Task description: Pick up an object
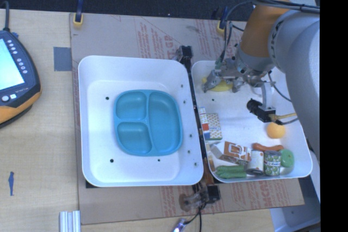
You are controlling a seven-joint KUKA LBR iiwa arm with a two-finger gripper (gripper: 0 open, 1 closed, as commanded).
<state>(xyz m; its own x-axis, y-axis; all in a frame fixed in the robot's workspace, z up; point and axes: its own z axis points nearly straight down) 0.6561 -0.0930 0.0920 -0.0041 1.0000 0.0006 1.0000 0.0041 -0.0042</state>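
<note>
Gripper (224,80), finger state indeterminate, is positioned over a yellow object (213,84) at 12 o'clock in the right bin (304,168); lift is not yet achieved

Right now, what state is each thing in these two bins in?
Blue three-compartment plastic plate: flat, upright, nothing on it.
Yellow banana-shaped toy: lying at the right bin's far end, under the claw.
Orange ball: resting loose.
Small green-labelled can: on its side.

The grey arm (296,46) enters from three o'clock, its orange-banded wrist angled down toward nine o'clock, gripper (228,77) low.
</note>
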